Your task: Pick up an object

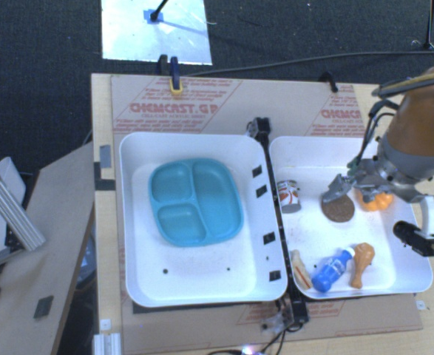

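Observation:
My gripper (340,188) hangs low over the right bin (418,271), near its middle. Directly under its tip lies a flat brown round disc (340,211). An orange toy (378,201) sits just to the right of the gripper, partly hidden by the wrist. I see nothing lifted off the bin floor. A small striped can (287,196) lies near the bin's left wall.
At the front of the right bin are a blue bottle (330,270), a tan drumstick (361,261) and a hot-dog-like piece (300,269) against the left wall. The left bin (139,272) holds a blue divided plate (196,202).

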Robot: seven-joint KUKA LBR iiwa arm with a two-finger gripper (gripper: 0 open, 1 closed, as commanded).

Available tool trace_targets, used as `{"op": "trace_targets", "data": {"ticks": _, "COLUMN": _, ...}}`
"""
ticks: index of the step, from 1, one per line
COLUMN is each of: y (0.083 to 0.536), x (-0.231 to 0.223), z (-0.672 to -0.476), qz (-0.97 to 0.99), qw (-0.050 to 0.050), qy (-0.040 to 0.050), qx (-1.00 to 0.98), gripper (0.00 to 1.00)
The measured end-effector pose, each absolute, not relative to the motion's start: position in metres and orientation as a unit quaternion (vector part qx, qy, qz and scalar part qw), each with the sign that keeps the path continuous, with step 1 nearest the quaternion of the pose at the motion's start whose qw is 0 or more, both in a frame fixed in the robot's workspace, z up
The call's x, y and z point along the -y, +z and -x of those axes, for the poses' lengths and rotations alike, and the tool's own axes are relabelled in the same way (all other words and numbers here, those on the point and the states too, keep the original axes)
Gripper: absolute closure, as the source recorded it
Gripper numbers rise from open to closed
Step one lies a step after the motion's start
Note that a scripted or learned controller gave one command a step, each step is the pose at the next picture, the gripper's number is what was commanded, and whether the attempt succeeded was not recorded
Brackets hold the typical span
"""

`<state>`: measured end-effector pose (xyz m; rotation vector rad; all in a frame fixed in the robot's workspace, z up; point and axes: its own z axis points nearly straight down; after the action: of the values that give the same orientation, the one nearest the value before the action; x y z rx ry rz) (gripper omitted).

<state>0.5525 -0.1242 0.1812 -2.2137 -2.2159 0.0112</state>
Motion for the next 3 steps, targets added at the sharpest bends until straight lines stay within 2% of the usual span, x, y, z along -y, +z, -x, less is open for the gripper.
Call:
{"op": "trace_targets", "data": {"ticks": 1, "y": 0.188, "x": 0.124, "z": -0.556, "qz": 0.706, "qw": -0.001, "qy": -0.0003, "qx": 0.708, "gripper": 0.00}}
{"op": "trace_targets", "data": {"ticks": 2, "y": 0.126, "x": 0.120, "z": -0.553, "qz": 0.707, "qw": 0.002, "qy": 0.0008, "qx": 0.708, "gripper": 0.00}}
{"op": "trace_targets", "data": {"ticks": 3, "y": 0.086, "x": 0.121, "z": -0.555, "qz": 0.707, "qw": -0.002, "qy": -0.0010, "qx": 0.708, "gripper": 0.00}}
